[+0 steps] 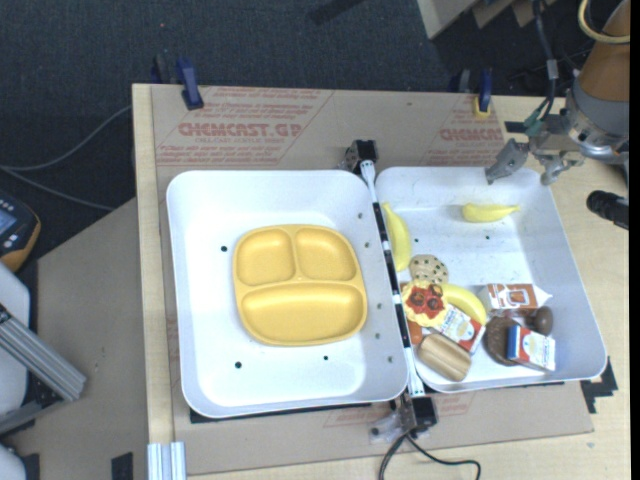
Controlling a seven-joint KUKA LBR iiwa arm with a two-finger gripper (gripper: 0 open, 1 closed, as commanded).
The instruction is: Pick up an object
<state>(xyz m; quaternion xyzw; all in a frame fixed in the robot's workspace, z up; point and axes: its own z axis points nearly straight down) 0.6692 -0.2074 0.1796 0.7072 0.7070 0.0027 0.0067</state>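
The end effector [527, 163] hangs open and unladen over the right bin's [570, 258] far rim, near a lone banana [489, 211]; food crowds the near corner.

Single fixed camera, mounted above the bench, looks down at a slant. Its field takes in both shallow white plastic bins [200, 298] whole, at moderate range. The grey two-finger gripper [527, 164] sits upper right; both bins extend below and leftward of it.
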